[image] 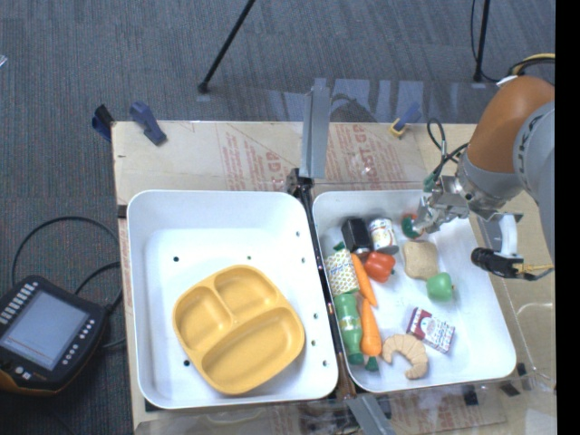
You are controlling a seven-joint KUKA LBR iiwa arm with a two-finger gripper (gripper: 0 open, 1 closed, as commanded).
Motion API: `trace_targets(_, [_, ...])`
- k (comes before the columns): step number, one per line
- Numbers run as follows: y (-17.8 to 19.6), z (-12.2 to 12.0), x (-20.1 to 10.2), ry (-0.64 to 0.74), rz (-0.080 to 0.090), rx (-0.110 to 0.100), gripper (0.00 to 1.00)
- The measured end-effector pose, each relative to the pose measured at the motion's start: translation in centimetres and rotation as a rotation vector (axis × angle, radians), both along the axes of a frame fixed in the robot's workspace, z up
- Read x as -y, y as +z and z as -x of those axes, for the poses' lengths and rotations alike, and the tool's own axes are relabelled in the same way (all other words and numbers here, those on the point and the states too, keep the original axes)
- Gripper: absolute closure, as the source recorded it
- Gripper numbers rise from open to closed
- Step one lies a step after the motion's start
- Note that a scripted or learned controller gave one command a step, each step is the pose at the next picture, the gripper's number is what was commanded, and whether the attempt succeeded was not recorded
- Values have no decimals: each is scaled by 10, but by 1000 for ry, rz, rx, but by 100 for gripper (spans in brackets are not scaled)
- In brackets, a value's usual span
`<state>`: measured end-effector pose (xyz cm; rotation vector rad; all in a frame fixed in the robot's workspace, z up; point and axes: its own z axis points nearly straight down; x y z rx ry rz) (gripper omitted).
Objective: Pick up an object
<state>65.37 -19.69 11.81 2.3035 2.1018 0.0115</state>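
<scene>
The end effector (433,208) hangs over the upper right part of the right bin (494,329), at the end of the grey arm with its orange band (506,125). Whether it is open or closed cannot be told from this slanted view, and nothing can be seen gripped in it.

Just to its lower left, a small red and green piece (411,227) lies almost touching it. Further left sit a small tin can (382,235) and a dark block (356,235). Below the end effector rests a beige bread-like piece (420,259), with a green ball (440,285) beside it. Left of those are a red pepper (381,265), a carrot (366,311), a green bottle (348,316) and a checkered packet (339,271) along the bin's left wall. Well below lie a red and white box (430,329) and a croissant (407,353).

Far to the left, the left bin (159,225) holds a yellow divided plate (237,328). Both bins rest on the counter (227,157).
</scene>
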Motion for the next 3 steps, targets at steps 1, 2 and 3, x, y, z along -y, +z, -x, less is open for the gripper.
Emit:
trace_targets(1, [85,12,-109,-115,-17,-20,100])
trace_targets(2, [80,14,-106,-120,-15,-30,0])
trace_targets(3, [-35,32,-86,52,-13,-33,0])
